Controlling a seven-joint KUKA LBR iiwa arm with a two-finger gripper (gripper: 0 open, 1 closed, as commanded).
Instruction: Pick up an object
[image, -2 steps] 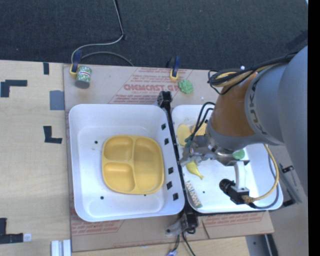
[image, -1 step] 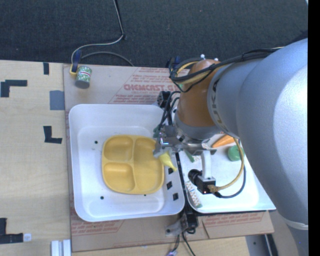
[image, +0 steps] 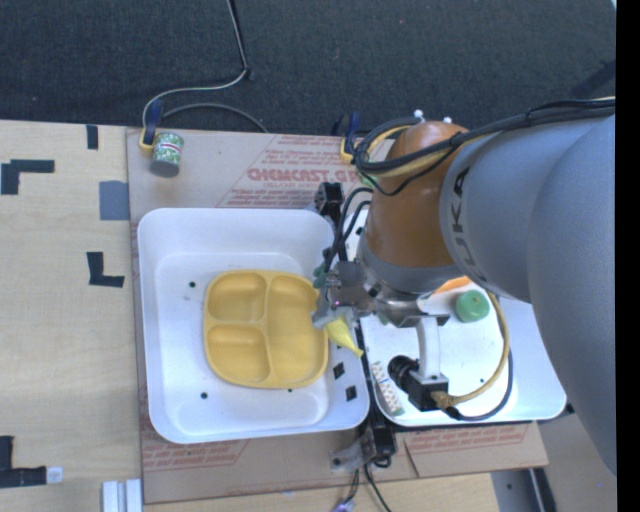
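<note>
The gripper sits low at the yellow tray's right edge, apparently to grasp it; its opening cannot be told.

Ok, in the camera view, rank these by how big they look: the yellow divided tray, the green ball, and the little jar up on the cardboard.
1. Yellow divided tray, clearly largest.
2 and 3. Green ball and little jar look about alike; the arm hides part of the ball, so I won't rank them.

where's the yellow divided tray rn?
The yellow divided tray lies flat in the left bin, toward its right side, with the arm's wrist above its right edge.
</note>
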